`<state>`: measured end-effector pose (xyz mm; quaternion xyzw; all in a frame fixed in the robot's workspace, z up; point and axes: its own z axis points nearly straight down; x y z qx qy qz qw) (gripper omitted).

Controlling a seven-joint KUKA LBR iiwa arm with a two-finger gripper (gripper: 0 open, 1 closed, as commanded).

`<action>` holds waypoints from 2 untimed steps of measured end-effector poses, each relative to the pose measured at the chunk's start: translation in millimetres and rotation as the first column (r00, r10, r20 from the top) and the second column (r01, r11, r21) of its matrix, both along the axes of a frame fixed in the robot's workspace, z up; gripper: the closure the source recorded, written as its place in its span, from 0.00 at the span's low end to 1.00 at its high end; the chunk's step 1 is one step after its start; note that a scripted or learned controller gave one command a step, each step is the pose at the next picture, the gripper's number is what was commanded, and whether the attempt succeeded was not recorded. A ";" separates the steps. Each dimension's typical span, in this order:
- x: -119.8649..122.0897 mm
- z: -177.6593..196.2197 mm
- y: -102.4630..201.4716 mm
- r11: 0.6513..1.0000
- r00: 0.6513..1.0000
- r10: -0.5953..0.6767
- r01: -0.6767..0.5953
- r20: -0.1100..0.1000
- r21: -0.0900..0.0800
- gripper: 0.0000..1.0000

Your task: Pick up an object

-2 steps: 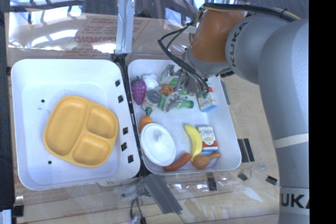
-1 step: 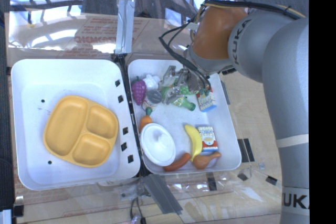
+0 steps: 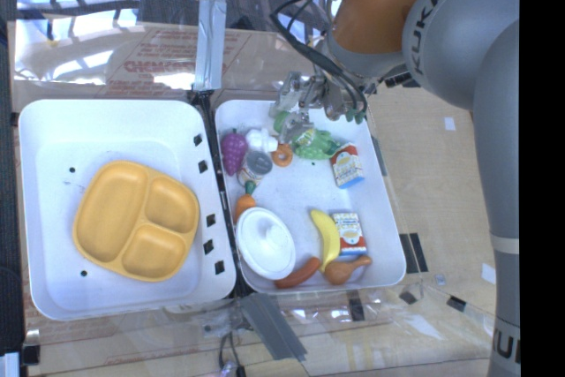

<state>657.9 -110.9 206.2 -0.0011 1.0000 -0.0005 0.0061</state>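
Overhead, I saw two white bins on the desk. One yellow divided plate (image 3: 135, 220) lay in the left bin (image 3: 53, 128). The right bin (image 3: 381, 216) held one white bowl (image 3: 265, 243), one banana (image 3: 325, 236), two small cartons (image 3: 348, 166), purple grapes (image 3: 233, 151) and green leafy toy food (image 3: 315, 144). My pincer (image 3: 298, 101) hung over that bin's far edge, just above the greens; I couldn't tell its grip.

My arm (image 3: 477, 57) is smooth, rounded grey casing with dark KUKA lettering on the shell. An orange band (image 3: 375, 4) wraps it above the wrist. Black cables (image 3: 305, 18) loop beside that band. The tool (image 3: 296, 115) is small, metallic and cluttered-looking.
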 end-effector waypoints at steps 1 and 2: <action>-90.7 19.4 18.2 0.993 0.993 -0.120 0.120 -0.009 0.001 1.00; -24.9 34.6 -2.1 0.985 0.985 -0.172 0.172 -0.009 0.000 1.00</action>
